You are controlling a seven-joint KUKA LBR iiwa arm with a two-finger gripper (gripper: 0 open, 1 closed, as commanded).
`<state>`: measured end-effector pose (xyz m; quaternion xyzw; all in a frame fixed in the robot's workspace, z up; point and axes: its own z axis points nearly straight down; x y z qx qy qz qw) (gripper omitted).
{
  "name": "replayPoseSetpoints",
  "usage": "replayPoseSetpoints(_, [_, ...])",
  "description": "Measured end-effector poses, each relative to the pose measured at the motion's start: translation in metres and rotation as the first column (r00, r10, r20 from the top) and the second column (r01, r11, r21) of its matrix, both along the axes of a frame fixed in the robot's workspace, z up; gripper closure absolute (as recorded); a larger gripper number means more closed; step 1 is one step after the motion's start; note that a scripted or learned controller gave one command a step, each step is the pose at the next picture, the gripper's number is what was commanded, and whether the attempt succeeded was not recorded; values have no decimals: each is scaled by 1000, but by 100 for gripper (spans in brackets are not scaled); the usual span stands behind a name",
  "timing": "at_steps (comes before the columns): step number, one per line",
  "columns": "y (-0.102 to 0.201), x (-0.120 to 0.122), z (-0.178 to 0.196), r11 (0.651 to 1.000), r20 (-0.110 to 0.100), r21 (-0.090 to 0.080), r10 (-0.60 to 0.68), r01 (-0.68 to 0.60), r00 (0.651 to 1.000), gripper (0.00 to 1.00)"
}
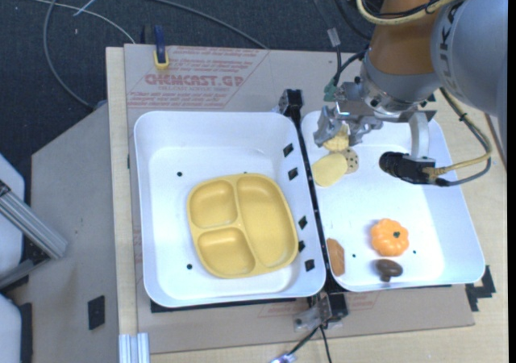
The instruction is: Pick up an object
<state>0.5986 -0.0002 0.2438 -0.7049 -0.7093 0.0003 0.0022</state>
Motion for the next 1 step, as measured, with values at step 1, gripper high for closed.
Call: replayPoseSetpoints(1, [59,2,2,1000,4,0,0,0,1000,100])
